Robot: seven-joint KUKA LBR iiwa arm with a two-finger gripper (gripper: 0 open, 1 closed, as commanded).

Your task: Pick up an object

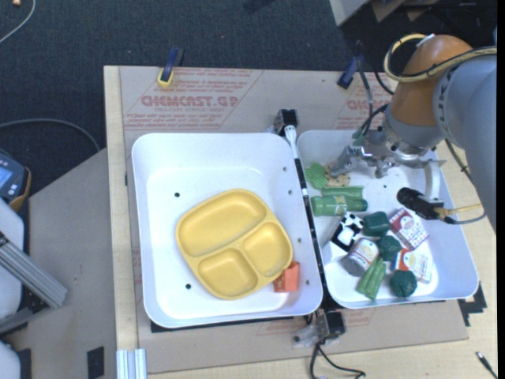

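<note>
two shallow white bins sit side by side on a brown board marked with red lettering. the left bin holds a yellow divided plate with three compartments, lying near the middle and turned at an angle, and a small orange block that touches the plate's lower right edge, close to the bin's right wall. the right bin holds a crowd of small things: a green bottle-like piece lying on its side by the left wall, another green piece above it, a black and white cow-patterned toy, a dark green lump, a small can with a red label, a light green stick-shaped piece, a red and white carton, a white packet and a dark green round thing at the lower right. these lie heaped, many touching one another. the arm reaches in from the right over the upper part of the right bin, and the gripper hangs there above the bin's upper area, just above the green pieces; nothing shows between its fingers, and whether they are spread or closed cannot be told.
</note>
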